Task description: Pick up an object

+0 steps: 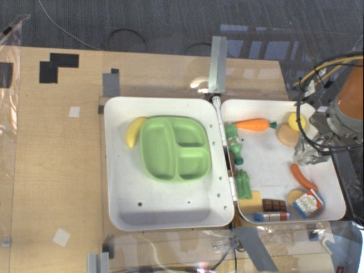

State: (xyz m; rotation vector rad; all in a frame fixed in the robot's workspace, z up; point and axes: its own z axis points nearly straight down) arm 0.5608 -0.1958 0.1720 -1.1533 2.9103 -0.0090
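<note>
The grey arm with its orange band is reaching in from the right, and its tool (310, 152) is hanging over the right edge of the right bin (267, 178). From where I am standing I cannot tell how far the tool is open, and nothing is showing in its grip. It is sitting just above the upper end of a red-orange sausage (303, 177), which is lying at a slant near the bin's right wall.

The other pickable things are lying scattered in that same bin. A carrot (252, 125) is lying flat near the top. A tan round piece (287, 135) is resting just beside a yellow lemon (295, 120) near the top right corner. Green vegetable pieces (232, 140) are lining the left wall, with another green piece (243, 183) lower down. Along the bottom edge a chocolate bar (274, 205) is lying above a blue stick (267, 216), and a small printed carton (307, 203) is sitting in the lower right corner.

In the left bin (122, 201) a green divided plate (173, 148) is lying, with a yellow banana (134, 131) touching its upper left rim. Both bins are resting side by side on the wooden surface (51, 169).
</note>
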